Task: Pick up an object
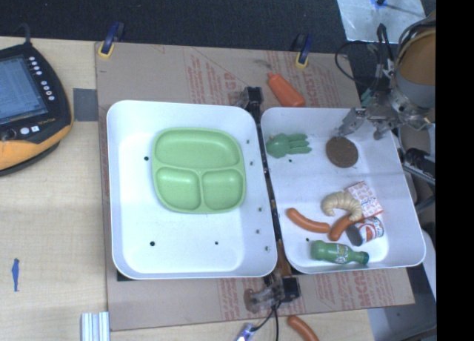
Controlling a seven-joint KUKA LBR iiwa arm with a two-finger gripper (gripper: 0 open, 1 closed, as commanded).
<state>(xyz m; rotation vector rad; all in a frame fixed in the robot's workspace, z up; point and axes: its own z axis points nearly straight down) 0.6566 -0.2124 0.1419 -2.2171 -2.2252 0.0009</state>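
The gripper (366, 119) hangs over the far right part of the right bin (400, 206), its two fingers spread apart with nothing between them, so by the look of it nothing has been picked up yet. Just beside the near fingertip, toward the bin's middle, lies a flat brown disc (342, 152), perhaps a toy cookie or patty; it looks the likeliest target, though whether a finger touches it I cannot tell. Further along the same bin's far edge, at its far left corner, sits a green toy hand-shaped piece (287, 144). Toward the near edge are a croissant (340, 201), a red-and-white packet (366, 199) touching it, two sausages (318, 224), and a green bottle (338, 253) lying on its side near the near rim. The left bin (126, 184) carries a green divided plate (199, 169) at its middle. On the cardboard beyond the bins lies an orange carrot (284, 90), and a tablet-like pendant (26, 106) rests at the bench's left edge. What remains, I judge, is the whole of the grasp: lowering onto an object, closing, and lifting.
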